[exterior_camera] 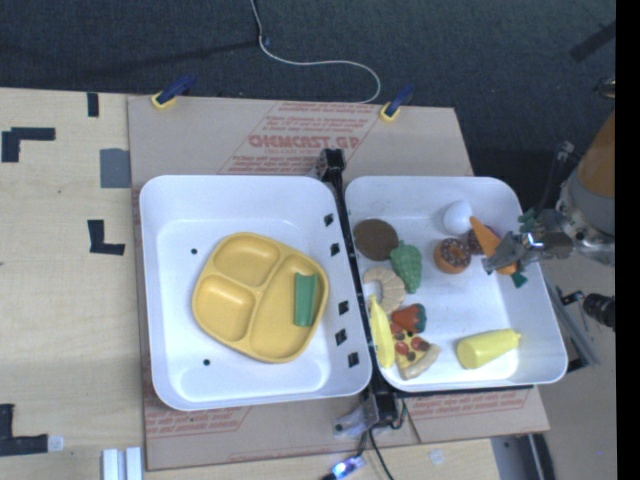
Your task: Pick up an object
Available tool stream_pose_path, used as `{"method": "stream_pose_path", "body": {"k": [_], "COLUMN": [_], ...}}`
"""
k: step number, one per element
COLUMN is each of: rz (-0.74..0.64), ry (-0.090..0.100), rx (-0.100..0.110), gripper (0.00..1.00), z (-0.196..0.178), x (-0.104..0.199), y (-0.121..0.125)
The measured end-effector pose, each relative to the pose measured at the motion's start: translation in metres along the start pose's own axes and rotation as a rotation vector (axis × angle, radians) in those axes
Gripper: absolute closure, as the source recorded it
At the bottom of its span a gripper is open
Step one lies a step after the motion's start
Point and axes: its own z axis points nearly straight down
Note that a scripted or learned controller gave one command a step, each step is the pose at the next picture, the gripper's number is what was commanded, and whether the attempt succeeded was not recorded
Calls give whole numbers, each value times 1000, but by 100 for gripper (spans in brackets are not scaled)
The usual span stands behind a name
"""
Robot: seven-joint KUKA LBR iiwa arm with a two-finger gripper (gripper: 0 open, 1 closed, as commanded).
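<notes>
Several toy foods lie in the right-hand white bin [548, 368]. An orange carrot [486, 236] sits near its right wall, just right of a white egg [456, 215], and the gripper [507, 255] is at the carrot's lower end; whether the carrot is pinched between the fingers cannot be told, nor how wide they stand. Left of the carrot, mid-bin, is a small brown-and-orange doughnut [452, 255]. Further left lie a dark brown round cookie [376, 237], a green leafy piece [407, 265], a pale shell-like piece [386, 288] and a red strawberry [407, 319]. Along the bin's lower part are a yellow banana [381, 336] against the left wall, a pizza slice [413, 353] and a yellow lemon-shaped piece [487, 347].

The left white bin [165, 258], touching the right one at centre frame, holds a yellow divided plate [240, 298] with a green strip [305, 299] in its right compartment. Both bins rest on a cardboard sheet [290, 133] on the wooden bench [60, 298].
</notes>
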Motion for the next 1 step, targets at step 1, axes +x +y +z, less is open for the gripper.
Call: {"method": "stream_pose_path", "body": {"k": [1], "rz": [-5], "ry": [2], "rx": [2], "gripper": [100], "z": [-7], "x": [53], "y": [-4]}}
